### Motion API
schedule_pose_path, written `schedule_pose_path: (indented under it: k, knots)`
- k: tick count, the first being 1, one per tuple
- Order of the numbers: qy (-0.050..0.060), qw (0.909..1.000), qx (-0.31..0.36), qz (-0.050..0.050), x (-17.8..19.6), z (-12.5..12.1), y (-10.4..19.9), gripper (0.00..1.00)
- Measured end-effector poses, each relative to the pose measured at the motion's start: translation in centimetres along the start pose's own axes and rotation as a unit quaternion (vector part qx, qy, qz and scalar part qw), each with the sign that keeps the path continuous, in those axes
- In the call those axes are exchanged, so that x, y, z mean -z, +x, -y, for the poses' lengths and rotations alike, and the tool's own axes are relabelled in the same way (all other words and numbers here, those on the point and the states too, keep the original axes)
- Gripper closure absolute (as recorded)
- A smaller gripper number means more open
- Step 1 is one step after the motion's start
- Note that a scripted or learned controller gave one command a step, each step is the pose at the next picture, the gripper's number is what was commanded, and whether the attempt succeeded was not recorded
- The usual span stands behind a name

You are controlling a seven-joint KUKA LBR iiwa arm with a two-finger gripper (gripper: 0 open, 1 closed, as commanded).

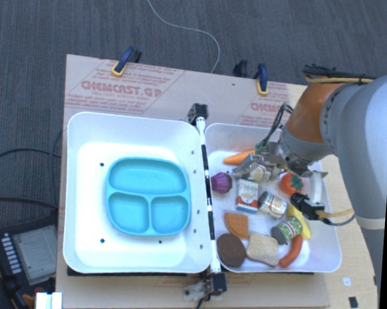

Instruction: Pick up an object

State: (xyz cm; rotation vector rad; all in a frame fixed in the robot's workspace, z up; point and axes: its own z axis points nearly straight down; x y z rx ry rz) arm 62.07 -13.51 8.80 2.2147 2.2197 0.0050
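Note:
The right bin (328, 261) holds a heap of toy food. My gripper (258, 165) is low over the bin's upper middle, between an orange carrot (235, 158) on its left and a red tomato (288, 183) on its right. Just below it stands a small white and red carton (247, 195), with a small can (273, 204) beside it. A purple onion (221, 183) lies by the bin's left wall. Nothing can be seen held in the gripper.
Lower in the right bin lie a waffle (237, 224), a brown cookie (230, 251), a bread slice (263, 248), a red sausage (291, 251), a green can (289, 229) and a banana (300, 215). The left bin (88, 135) bears a blue divided plate (149, 196).

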Motion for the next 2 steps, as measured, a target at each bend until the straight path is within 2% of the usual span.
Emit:
schedule_pose_path:
  k: [1,2]
  knots:
    - [0.0,1.0,0.0,0.001,1.0,0.0,0.0,1.0]
    - [0.003,1.0,0.0,-0.001,9.7,2.8,8.7,1.0]
